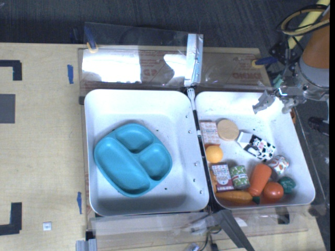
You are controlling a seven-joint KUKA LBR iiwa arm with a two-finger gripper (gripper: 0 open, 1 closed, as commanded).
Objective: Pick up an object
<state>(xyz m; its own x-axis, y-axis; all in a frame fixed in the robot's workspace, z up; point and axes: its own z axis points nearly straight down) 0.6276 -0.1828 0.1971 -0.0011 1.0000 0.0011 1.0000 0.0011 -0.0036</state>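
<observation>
My gripper (274,102) hangs over the far right corner of the right bin (236,102), its two grey fingers spread apart with nothing between them. Below it in that bin lie several toy foods: a tan round cookie (228,129), an orange (213,153), a black-and-white cow-print carton (258,147), an orange carrot (260,178), a red tomato (272,191), a green can (239,176) and a small red box (221,174). The gripper touches none of them.
The left bin (172,109) holds a blue divided plate (133,158). A clear plastic sheet (141,56) stands behind the bins. The arm's orange band (317,50) and yellow cables (303,20) sit at the upper right. Wooden bench (36,150) extends left.
</observation>
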